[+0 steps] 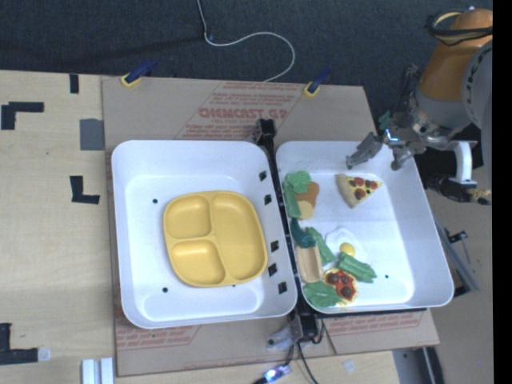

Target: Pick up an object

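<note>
Your claw (pixel 376 157) sits over the far right edge of the right bin (pixel 416 214), fingers spread wide, one pointing down-left and one down-right, nothing between them. So no pick yet, the grasp itself is all still ahead of you. Nearest candidate is the pizza slice (pixel 357 189), just below the claw and a little to its left, lying flat on the bin floor and apart from the fingers. Further left of the claw, along the divider, you have a green-and-brown food piece (pixel 301 194). Well below the claw there's a cluster: a fried egg (pixel 344 245), a green pod (pixel 358 270) and more toy food (pixel 324 282) packed close together, harder to single out. The left bin (pixel 136 214), far left of the claw, holds a yellow tray (pixel 214 238), untouched. My read: you're at the approach stage; descent, closing and lift all remain. The pizza slice looks like the cleanest target since it sits alone.
</note>
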Robot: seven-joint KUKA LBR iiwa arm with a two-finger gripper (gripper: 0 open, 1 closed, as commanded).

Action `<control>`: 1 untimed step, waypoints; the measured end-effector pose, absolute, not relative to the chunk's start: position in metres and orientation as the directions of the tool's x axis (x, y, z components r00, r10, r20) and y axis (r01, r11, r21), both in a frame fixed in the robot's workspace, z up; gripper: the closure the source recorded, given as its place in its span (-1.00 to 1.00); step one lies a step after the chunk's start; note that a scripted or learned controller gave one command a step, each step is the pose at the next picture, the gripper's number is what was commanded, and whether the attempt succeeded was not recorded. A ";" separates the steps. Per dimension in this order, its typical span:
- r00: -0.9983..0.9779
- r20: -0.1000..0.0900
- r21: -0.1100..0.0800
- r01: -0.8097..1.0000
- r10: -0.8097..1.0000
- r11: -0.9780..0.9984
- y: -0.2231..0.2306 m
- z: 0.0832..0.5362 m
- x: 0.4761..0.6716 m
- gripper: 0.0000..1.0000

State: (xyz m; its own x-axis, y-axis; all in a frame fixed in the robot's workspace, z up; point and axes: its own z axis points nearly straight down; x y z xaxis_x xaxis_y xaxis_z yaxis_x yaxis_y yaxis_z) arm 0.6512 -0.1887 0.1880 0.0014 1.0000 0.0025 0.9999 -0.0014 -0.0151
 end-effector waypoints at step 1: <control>-0.001 0.000 -0.001 1.000 1.000 0.001 -0.189 0.196 0.655 -1.00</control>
State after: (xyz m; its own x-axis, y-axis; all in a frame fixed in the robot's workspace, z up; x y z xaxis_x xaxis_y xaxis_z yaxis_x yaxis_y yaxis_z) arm 0.6545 -0.1887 0.1965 -0.0011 1.0000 -0.0001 1.0000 0.0011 -0.0013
